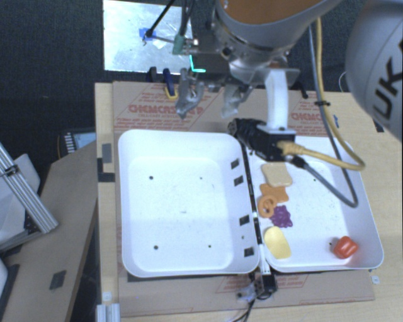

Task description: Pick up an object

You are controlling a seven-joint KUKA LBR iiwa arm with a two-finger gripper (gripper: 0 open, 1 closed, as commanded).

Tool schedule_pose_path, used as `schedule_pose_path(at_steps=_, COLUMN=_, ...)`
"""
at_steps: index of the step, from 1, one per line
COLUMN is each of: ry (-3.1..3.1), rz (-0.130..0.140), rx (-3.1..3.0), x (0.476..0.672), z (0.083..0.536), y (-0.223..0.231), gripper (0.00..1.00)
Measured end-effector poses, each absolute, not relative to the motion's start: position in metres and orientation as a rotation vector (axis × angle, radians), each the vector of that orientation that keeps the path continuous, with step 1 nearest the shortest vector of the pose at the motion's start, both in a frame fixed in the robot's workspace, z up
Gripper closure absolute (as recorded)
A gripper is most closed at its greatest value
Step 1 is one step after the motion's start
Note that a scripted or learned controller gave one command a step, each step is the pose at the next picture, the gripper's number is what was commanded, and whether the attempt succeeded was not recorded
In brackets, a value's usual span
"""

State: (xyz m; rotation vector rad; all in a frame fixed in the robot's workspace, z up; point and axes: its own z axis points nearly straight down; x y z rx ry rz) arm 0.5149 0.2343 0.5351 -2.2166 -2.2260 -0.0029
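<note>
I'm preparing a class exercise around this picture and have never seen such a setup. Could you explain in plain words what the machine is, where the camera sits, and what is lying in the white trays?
The picture comes from one fixed camera above a bench, looking down at a slant. The big grey machine with an orange band at the top is a robot arm reaching in from the right. Its gripper, the two-fingered part that grasps things, hangs above the far edge of the trays with its fingers apart and nothing between them.

On the bench are two shallow white bins side by side. The left bin shows bare white floor. The right bin holds small toy foods along its left side: a tan bread slice, an orange pretzel-like piece, purple grapes and a pale yellow lemon-shaped piece. A red-orange piece sits apart near the front right corner.
</note>
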Motion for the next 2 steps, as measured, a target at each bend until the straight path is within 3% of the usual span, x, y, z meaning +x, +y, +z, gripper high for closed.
schedule_pose_path(at_steps=1, ry=-2.23, rz=-0.007, rx=-2.213, x=0.5151, z=0.5466, y=0.2345, gripper=1.0)
schedule_pose_path(at_steps=2, ry=-2.231, rz=-0.006, rx=-2.212, x=0.5151, z=0.5461, y=0.2346, gripper=0.0)
